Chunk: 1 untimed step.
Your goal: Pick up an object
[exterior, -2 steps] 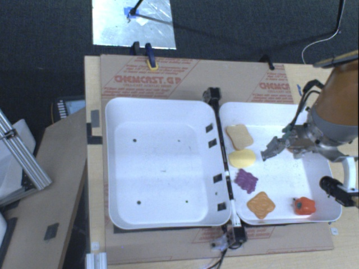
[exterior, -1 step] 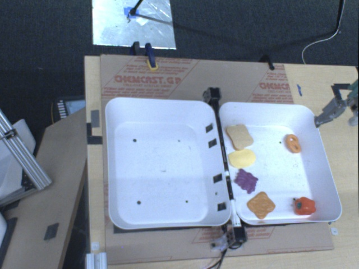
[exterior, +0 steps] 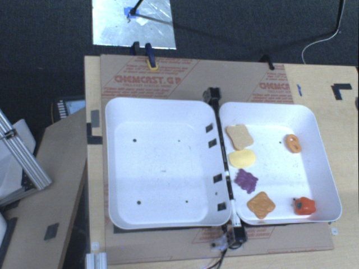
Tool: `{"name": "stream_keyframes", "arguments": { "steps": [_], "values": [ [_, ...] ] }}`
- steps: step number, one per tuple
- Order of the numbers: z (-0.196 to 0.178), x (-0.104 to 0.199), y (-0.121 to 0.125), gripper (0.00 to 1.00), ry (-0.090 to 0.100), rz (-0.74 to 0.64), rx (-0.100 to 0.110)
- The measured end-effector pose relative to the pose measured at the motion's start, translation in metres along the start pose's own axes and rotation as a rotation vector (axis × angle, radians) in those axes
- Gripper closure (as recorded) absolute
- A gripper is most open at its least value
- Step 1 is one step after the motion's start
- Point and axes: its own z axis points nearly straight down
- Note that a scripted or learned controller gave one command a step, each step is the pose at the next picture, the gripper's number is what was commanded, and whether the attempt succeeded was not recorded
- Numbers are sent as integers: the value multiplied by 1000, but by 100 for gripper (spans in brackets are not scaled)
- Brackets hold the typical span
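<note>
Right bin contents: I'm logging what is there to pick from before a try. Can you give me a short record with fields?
right bin: six items
along divider, far to near: tan bread slice; yellow piece; purple piece; orange cracker
far right: orange ring
near right corner: red pepper
spacing: bread slice and yellow piece nearly touch

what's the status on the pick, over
No grasp yet. Six toy pieces loose in right bin: tan slice, yellow piece, purple piece. Nothing blocking them.
</note>
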Motion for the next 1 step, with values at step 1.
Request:
{"name": "stream_keyframes", "arguments": {
  "steps": [1],
  "values": [
    [-4,2,2,100,3,-6,10]
  ]
}}
